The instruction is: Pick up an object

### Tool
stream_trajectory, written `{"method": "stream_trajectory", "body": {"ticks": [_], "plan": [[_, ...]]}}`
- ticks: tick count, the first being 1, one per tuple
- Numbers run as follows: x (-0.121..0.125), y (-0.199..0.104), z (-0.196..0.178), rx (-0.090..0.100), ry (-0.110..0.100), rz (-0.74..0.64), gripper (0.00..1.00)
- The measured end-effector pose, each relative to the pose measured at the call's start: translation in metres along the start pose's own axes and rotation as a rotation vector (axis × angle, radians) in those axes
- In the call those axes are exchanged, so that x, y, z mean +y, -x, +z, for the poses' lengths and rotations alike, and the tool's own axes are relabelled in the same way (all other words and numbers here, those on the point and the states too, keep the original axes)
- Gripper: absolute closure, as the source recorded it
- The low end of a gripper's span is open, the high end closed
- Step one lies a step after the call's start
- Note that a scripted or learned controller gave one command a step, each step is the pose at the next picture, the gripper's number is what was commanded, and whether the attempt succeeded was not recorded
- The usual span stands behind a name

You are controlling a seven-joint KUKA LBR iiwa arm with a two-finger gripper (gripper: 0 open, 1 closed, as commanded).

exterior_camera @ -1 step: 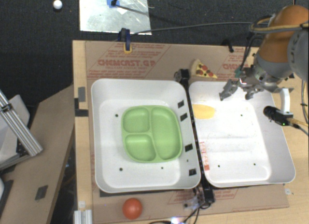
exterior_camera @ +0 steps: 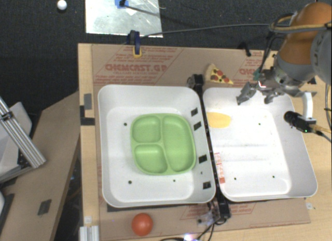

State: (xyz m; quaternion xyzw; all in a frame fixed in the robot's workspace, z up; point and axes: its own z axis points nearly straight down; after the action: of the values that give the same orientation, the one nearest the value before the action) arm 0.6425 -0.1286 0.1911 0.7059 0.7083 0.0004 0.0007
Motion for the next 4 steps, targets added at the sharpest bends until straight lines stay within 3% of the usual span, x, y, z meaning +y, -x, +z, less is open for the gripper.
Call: {"method": "stream_trajectory", "body": {"ticks": [2,3,4], "plan": [[-0.003,-0.002,0.108,0.0,0.0,0.002,0.0],[-0.001,-0.002,0.094,-0.001,0.006,0.002,1.0],[0.003,-0.007,0.049,0.0,0.005,-0.002,1.0]]}}
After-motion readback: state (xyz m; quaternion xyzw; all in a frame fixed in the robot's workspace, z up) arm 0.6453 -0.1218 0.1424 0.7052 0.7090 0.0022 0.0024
